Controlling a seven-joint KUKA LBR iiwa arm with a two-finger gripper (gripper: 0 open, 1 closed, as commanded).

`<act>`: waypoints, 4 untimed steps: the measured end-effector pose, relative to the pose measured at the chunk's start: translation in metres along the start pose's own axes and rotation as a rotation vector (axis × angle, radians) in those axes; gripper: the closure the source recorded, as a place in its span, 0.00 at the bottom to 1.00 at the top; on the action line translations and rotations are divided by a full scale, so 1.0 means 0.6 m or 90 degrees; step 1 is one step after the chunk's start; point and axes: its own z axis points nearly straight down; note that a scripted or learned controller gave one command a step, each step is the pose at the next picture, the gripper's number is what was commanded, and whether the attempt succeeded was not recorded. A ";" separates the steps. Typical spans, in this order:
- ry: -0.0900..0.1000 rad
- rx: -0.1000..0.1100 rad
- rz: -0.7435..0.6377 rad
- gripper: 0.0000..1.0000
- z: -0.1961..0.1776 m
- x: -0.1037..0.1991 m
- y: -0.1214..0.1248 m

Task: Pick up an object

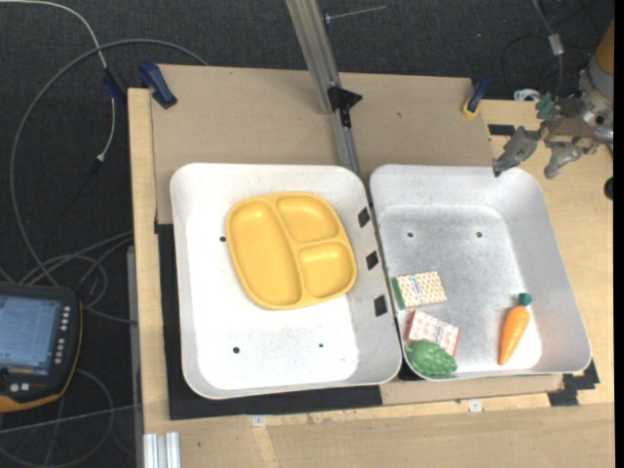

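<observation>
My gripper [533, 160] hangs over the far right corner of the right bin [458, 203], its two fingers spread open with nothing between them. In that bin's near part lie an orange toy carrot [514, 331] with a green top, a small patterned card packet [420, 288], a red-and-white packet [433, 331] and a green leafy toy [432, 360] at the front rim. The carrot lies well below the gripper, toward the near edge.
A yellow three-compartment plate [291, 249] rests in the left bin [205, 349]. A metal pole [317, 47] slants up from between the bins. Blue clamps [156, 84] hold the bench corners. A tablet [34, 334] sits off the bench at left.
</observation>
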 end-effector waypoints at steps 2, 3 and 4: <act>0.001 0.003 0.000 0.00 0.075 0.012 -0.001; 0.001 0.003 0.000 0.00 0.145 0.016 0.000; 0.001 0.004 0.000 0.00 0.232 0.032 -0.010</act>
